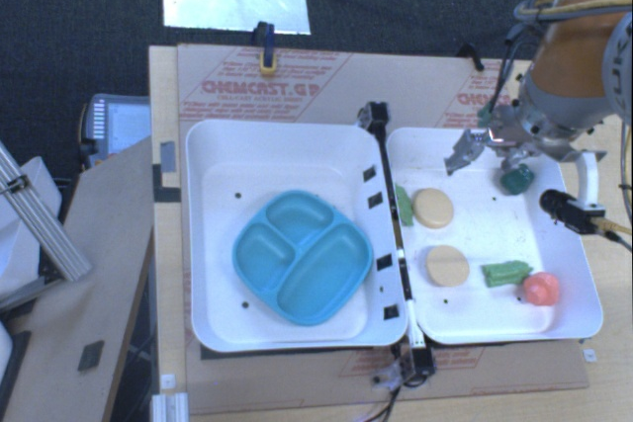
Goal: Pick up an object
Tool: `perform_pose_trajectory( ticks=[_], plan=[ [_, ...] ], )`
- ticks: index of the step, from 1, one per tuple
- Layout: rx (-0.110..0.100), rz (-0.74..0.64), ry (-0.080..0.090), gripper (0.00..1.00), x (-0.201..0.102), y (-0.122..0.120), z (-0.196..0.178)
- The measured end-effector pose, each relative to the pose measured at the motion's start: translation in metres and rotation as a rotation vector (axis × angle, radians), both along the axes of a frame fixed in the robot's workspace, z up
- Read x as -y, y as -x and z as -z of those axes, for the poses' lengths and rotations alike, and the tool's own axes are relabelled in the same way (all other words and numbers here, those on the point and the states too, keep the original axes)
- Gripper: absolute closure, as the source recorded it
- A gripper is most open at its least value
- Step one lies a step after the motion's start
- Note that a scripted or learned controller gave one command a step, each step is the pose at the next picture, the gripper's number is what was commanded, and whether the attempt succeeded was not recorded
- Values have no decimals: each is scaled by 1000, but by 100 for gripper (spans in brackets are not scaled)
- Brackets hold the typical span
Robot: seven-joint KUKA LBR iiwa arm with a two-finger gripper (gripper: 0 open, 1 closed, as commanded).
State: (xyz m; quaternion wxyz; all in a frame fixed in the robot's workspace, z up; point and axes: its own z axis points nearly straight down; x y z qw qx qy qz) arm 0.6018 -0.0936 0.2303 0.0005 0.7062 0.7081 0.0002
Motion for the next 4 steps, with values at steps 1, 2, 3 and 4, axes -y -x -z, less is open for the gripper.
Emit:
perform_pose_trajectory(
  ticks=[1, 2, 3, 4],
  plan=[
    [-3, 2, -1, 0, 3, 4, 61],
    [-3, 2, -1, 0, 0, 6, 124],
    [-1, 2, 0, 0, 0, 6, 147],
    [2, 2, 0, 100, 0, 5, 135]
  ],
)
